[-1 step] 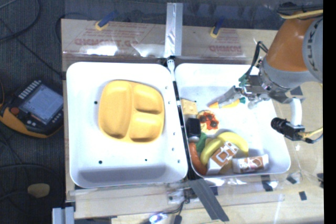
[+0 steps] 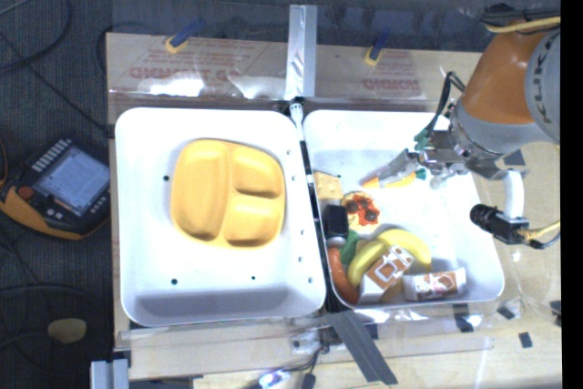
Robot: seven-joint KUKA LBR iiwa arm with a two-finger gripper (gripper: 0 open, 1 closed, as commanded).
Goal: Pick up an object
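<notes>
My gripper (image 2: 387, 172) hangs over the middle of the right bin (image 2: 392, 127), pointing left, with the orange-banded arm (image 2: 506, 91) behind it at the right. A small orange-yellow piece (image 2: 402, 181) lies right along its lower side; whether it is held I cannot tell. Below and left of the gripper lies a cluster: a red and orange item (image 2: 366, 209), a small black object (image 2: 335, 220), a yellow banana (image 2: 401, 244), a greenish banana (image 2: 359, 262), a white box with brown print (image 2: 390, 274) and a brown-and-white packet (image 2: 435, 284).
The left bin (image 2: 146, 287) holds a yellow divided plate (image 2: 228, 191). A red round item (image 2: 336, 273) sits at the right bin's lower left corner, against the divider (image 2: 308, 196). A handheld device (image 2: 64, 187) lies on the floor at far left.
</notes>
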